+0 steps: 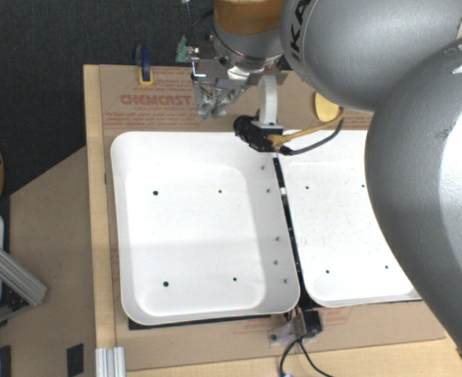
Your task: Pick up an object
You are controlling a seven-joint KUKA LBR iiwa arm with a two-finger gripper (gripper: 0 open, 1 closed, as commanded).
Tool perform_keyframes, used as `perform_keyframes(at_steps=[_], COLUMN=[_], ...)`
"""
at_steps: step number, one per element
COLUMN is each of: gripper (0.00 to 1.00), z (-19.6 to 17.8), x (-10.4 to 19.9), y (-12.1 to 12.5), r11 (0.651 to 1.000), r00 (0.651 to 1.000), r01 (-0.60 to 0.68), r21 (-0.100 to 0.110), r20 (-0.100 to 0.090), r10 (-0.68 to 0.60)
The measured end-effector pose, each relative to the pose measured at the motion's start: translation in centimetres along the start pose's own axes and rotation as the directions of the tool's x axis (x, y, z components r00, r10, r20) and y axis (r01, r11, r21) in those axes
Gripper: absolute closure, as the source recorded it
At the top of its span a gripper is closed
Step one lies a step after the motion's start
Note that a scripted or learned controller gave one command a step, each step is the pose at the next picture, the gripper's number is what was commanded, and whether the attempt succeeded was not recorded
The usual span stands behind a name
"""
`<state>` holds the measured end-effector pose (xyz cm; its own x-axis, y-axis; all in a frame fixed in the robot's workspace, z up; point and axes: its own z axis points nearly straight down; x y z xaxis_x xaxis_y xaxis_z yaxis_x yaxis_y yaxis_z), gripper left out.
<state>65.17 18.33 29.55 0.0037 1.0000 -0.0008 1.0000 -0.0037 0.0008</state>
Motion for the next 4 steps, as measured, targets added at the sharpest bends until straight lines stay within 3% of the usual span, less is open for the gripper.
perform_keyframes(at_steps=[1, 2, 3, 4], gripper=[1.0, 1.0, 1.0, 1.0], z=[7.7, 0.2, 6.4, -0.2], x=[4.3, 1.9, 4.3, 0.0], y=[-0.2, -2.1, 0.9, 1.4], r11=[1.0, 1.0, 1.0, 1.0], r00=[1.0, 1.0, 1.0, 1.0], r01=[0.007, 0.002, 0.006, 0.0], r21=[0.008, -0.005, 0.001, -0.008], r20=[0.0, -0.002, -0.001, -0.001], r10=[-0.007, -0.002, -0.006, 0.0])
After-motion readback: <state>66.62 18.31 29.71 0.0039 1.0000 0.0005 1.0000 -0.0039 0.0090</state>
